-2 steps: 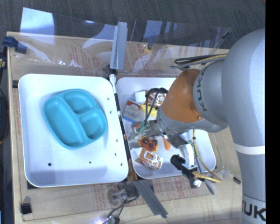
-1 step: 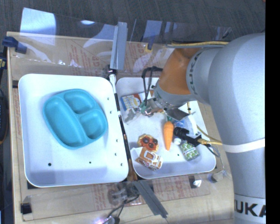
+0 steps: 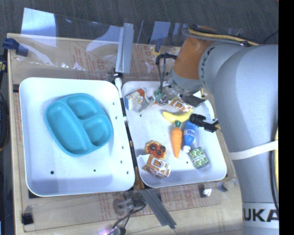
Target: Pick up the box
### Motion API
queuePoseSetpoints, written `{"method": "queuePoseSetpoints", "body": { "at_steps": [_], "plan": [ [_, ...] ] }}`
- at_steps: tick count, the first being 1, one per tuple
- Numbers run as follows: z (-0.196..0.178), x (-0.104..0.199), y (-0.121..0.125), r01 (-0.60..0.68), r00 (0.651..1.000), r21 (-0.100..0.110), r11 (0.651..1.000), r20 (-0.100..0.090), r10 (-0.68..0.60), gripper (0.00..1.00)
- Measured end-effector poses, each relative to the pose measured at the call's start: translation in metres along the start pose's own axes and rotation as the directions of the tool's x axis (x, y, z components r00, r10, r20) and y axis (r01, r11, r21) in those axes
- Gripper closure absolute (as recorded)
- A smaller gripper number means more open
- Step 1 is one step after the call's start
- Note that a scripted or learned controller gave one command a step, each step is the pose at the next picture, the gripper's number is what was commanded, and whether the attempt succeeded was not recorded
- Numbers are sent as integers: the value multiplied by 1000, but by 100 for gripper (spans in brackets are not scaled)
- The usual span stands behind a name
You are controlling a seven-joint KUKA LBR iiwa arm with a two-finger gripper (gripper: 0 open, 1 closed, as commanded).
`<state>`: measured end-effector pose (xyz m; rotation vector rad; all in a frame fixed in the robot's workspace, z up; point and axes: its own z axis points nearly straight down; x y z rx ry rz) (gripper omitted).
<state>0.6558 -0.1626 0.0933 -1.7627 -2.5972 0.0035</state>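
The right bin (image 3: 206, 173) carries, near edge first, one patterned box (image 3: 157, 167) at its near rim, one orange toy (image 3: 156, 149) touching it, one green can (image 3: 199, 157), one carrot (image 3: 176, 140), one blue bottle (image 3: 189, 133), one banana (image 3: 177, 116) and one small carton (image 3: 134, 100) by the far left corner. The left bin (image 3: 34, 165) carries one blue divided plate (image 3: 78, 123). The arm (image 3: 245, 97) bends down over the far right corner, gripper (image 3: 162, 96) low beside the carton; whether it grips anything cannot be told.

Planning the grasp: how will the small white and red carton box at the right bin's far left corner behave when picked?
The small white and red carton box looks light, probably stiff-sided cardboard. It appears tilted, so it may tip when nudged. The bin wall close beside it could crowd the fingers.
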Motion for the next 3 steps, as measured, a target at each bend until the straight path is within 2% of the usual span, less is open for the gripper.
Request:
{"method": "queuePoseSetpoints", "body": {
  "at_steps": [1,2,3],
  "plan": [
    [1,19,8,3,1000,3,1000,-1,-3,0],
    [-10,20,9,7,1000,2,1000,-2,-7,100],
    [-100,105,43,-44,999,-3,999,1,44,100]
  ]
}}
